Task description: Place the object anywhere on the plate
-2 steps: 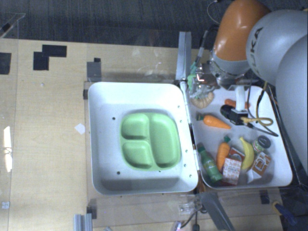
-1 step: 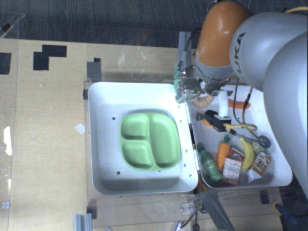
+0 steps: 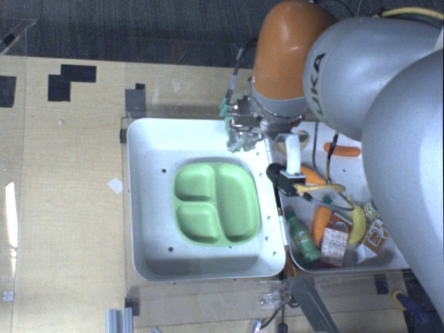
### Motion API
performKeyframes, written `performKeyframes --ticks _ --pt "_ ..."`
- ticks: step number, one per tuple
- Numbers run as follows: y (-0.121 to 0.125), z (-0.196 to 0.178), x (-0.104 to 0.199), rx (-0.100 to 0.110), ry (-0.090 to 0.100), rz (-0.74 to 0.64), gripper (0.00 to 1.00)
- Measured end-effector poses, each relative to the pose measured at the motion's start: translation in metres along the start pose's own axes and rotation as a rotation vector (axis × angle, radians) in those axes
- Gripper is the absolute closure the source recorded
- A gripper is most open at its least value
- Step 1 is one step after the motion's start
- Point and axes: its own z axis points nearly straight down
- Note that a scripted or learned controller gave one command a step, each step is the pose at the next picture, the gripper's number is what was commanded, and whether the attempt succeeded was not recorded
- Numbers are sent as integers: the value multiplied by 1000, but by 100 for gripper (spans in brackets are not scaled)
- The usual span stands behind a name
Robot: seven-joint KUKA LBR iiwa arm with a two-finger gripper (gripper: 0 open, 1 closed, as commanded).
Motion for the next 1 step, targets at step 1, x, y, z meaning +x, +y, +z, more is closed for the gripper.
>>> performKeyframes --ticks 1 --pt "-10 -1 55 0 0 -28 100"
